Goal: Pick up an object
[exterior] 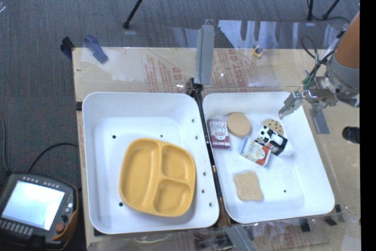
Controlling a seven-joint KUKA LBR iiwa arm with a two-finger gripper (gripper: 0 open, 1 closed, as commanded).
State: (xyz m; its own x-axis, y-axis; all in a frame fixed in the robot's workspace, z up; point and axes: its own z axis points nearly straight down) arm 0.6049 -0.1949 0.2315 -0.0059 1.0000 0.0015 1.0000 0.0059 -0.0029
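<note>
The right bin (pixel 305 197) holds a small red packet (pixel 218 132), a round tan cookie (pixel 238 124), a black-and-white milk carton (pixel 273 141), a small colourful carton (pixel 256 151), a speckled cookie (pixel 272 125) partly under the milk carton, and a slice of toast (pixel 248 186). My gripper (pixel 304 104) hangs above the bin's far right corner, up and to the right of the milk carton. Its fingers (pixel 289 106) are spread apart with nothing between them.
The left bin (pixel 100 114) holds a yellow divided plate (pixel 157 176). A grey upright post (pixel 204 59) stands behind the seam between the bins. A teach pendant (pixel 36 206) lies at the lower left, off the bench.
</note>
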